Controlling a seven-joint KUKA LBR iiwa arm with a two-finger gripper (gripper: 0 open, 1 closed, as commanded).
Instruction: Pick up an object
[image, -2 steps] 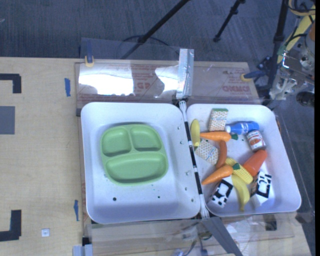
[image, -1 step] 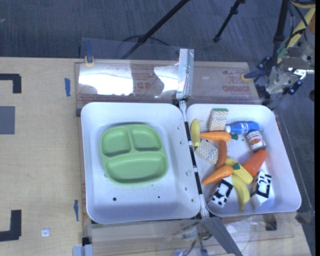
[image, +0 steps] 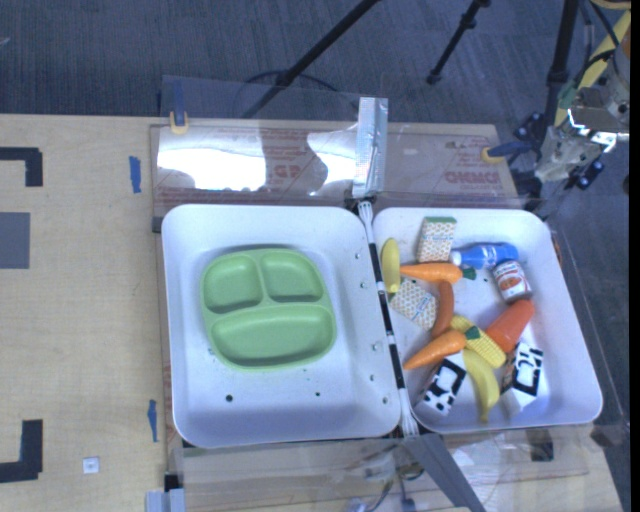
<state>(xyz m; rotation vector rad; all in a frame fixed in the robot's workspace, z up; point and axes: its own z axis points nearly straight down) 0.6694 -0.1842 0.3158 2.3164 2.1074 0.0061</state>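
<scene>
**Right bin packed with stuff, left bin just has the plate**

Everything pickable sits in the right bin (image: 570, 330). There's a carrot (image: 430, 271) near the top with a blue bottle (image: 487, 256) and a red-labelled jar (image: 510, 281) just beside it. A banana (image: 485, 365) lies lower down, between two black-and-white boxes (image: 443, 385). Another carrot (image: 435, 350) is touching the banana. It's all jumbled close together.

The left bin (image: 190, 260) holds a green divided plate (image: 268, 306), lying flat in the middle.

Can't tell what state the gripper is in, whether it has anything, or how the pile lies relative to it.
</scene>
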